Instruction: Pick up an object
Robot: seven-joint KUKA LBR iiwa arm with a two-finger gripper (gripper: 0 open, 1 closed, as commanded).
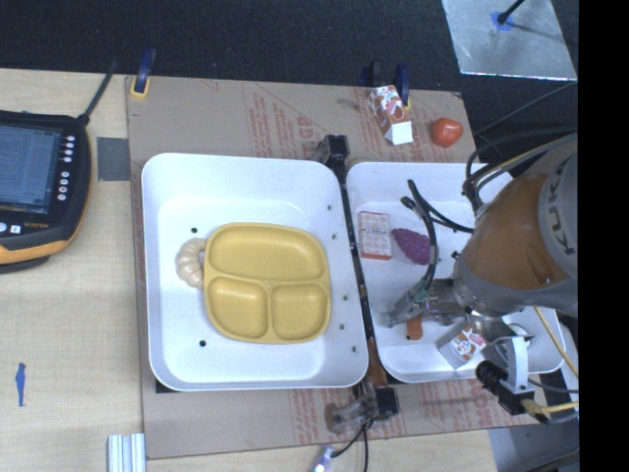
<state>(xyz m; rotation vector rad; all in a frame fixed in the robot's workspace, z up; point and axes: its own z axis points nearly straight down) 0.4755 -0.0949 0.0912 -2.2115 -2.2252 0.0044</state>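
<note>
A yellow divided tray (265,281) is lying in the left bin (167,180), with a pale doughnut-like piece (189,261) touching its left edge. In the right bin (381,180), a small red-and-white packet (374,235) and a purple object (412,245) are sitting near the far left corner. The gripper (411,315) is reaching down near the bin's front edge, just over a small orange-red object (415,329). Whether its jaws are apart or together, I cannot tell. A small printed carton (462,346) is lying just right of it.
</note>
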